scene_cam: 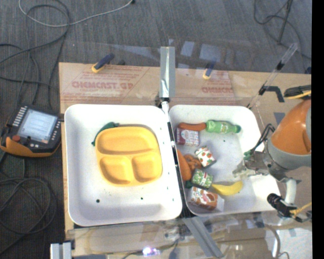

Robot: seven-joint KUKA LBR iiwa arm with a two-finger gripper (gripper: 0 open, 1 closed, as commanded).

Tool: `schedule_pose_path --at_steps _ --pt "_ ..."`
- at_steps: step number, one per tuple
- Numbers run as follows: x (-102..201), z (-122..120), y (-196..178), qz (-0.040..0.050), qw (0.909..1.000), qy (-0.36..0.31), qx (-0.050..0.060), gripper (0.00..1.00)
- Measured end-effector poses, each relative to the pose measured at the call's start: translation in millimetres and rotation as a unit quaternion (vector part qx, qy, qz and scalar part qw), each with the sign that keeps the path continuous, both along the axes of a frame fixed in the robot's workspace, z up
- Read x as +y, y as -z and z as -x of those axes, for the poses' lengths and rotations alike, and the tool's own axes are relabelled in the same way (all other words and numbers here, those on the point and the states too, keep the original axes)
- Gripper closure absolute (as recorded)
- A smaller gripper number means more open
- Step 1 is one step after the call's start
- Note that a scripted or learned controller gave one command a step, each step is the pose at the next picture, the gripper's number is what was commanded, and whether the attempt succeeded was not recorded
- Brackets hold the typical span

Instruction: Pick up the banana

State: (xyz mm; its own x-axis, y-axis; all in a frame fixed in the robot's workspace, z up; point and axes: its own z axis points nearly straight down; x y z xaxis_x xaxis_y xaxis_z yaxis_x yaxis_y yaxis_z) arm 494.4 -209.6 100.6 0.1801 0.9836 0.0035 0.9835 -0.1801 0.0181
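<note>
Banana grab, not there yet

The banana [228, 189] lies left-right, just near-left of the gripper [245, 169]; can't tell its finger state.

A robotics lab: teach pendant [31, 130] and loose cables [30, 15] on grey carpet [76, 35].

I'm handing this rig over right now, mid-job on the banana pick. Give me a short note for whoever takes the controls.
Gripper: low inside the right bin, just above-right of the banana; nothing visible between its fingers.
Banana: lying flat on the right bin's floor near the front edge, beside a red packet and a green carton.
Left bin: holds the yellow divided tray, not part of this job.
Done: arm brought close to the banana.
Left: grasp the banana and lift it.
</note>
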Motion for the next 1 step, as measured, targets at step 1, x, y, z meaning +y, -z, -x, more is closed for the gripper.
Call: schedule_pose_path --at_steps 1 --pt "2.5 -0.5 0.2 -0.0016 1.0 -0.002 0.001 0.0"
